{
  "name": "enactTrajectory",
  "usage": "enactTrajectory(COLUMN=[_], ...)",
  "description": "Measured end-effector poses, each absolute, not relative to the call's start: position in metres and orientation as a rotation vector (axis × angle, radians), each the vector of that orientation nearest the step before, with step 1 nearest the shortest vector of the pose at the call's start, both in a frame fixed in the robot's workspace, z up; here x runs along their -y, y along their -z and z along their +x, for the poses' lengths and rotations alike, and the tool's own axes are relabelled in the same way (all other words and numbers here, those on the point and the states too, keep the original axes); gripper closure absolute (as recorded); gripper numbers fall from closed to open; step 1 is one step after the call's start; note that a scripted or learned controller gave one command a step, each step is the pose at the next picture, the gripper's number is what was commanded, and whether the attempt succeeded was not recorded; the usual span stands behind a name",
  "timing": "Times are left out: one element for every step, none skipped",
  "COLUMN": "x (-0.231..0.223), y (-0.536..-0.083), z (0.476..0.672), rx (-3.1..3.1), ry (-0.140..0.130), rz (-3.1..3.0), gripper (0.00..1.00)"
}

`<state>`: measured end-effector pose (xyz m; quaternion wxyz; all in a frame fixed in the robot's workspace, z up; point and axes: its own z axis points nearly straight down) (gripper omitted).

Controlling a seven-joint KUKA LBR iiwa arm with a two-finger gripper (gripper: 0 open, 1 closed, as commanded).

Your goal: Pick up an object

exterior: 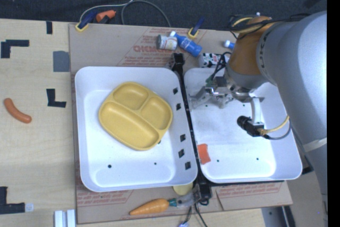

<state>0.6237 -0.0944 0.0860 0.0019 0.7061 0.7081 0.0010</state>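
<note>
The yellow three-compartment plastic plate point(136, 114) lies flat in the left shallow white bin point(85, 135), about in its middle. A small orange-red rectangular block point(203, 153) rests on the floor of the right shallow white bin point(287, 165), close to the wall it shares with the left bin.

The gripper point(211, 94) hangs low over the far left part of the right bin, well apart from the block and on the other side of the wall from the plate. It is blurred against the wrist hardware, so whether it is spread or closed cannot be told, and nothing can be seen held in it.

The block is probably the easier pick. It looks light and stiff, small enough to pinch across its narrow sides. The plate looks rigid, smooth and slippery, and would need a grip on its raised rim or a divider ridge.
</note>
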Motion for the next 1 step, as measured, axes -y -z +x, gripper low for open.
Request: enactTrajectory(x=[0.102], y=[-0.0853], z=[0.6706], rx=[-2.223], ry=[-0.003], rz=[2.215], gripper=[0.0])
